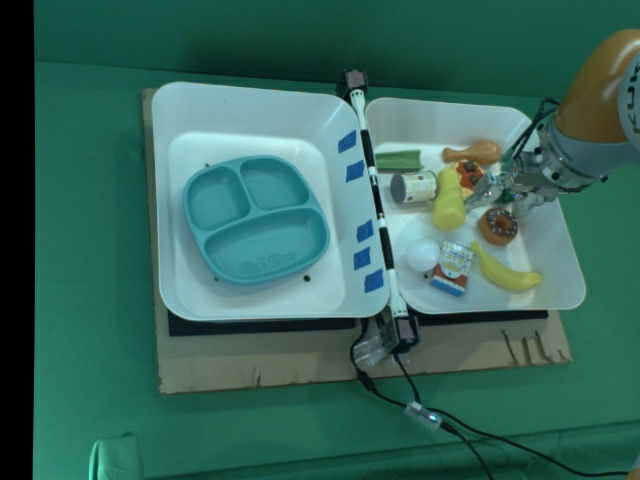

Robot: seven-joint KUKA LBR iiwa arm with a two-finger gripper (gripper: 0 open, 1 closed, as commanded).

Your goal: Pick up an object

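The gripper (497, 190) was seen low over the right bin (560, 268), just above the donut (497, 226) beside the yellow bottle (449, 201); its grip state could not be told.

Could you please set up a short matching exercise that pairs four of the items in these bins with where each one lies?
Things:
1. teal plate
2. banana
3. white egg
4. drumstick

Places:
A. far edge of the right bin, beyond the yellow bottle
B. near the divider, beside the small carton
C. alone in the left bin
D. near right part of the right bin, below the donut

Pairs: 1-C, 2-D, 3-B, 4-A
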